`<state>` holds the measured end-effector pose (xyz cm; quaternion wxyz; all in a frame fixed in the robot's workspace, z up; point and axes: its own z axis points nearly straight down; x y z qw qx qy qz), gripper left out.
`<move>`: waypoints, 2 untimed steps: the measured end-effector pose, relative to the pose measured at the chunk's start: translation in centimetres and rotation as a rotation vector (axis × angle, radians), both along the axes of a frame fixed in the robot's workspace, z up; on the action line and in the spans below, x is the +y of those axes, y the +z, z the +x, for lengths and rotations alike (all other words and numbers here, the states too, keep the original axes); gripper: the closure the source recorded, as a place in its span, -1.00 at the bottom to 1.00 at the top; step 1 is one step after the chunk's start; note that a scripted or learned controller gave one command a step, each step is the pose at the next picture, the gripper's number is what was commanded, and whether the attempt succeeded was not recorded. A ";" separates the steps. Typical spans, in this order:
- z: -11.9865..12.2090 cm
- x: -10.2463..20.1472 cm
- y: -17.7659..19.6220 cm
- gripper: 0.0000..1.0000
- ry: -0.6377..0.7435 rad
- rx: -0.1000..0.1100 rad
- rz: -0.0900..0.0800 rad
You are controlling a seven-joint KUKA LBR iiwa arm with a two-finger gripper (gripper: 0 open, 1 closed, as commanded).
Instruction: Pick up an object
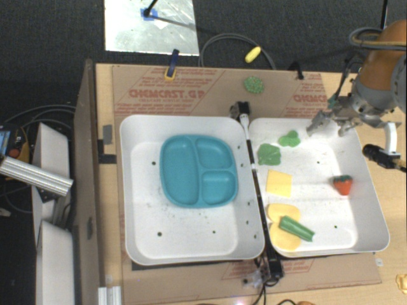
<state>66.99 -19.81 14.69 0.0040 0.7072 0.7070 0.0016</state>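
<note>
My gripper [331, 126] hangs over the far right corner of the right bin [372, 224], open, with nothing between its spread fingers. In that bin lie two green leafy pieces [289, 138] [268, 153] near the far left. A flat yellow square [278, 183] sits below them. A red piece with a green top [343, 185] rests by the right wall, well in front of the gripper. At the near left a green stick [297, 228] lies across a yellow round piece [282, 236].
The left bin [143, 234] holds a blue divided plate [198, 171]. A black clip [242, 111] sits at the far end of the seam between the bins. Behind them, on the cardboard, lie a green round thing [254, 84] and a yellow plug [253, 54].
</note>
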 end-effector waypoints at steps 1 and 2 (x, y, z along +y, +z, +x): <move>-0.2 5.1 -6.6 -1.00 0.008 0.010 0.006; 0.0 3.7 -1.4 -1.00 0.002 0.001 0.002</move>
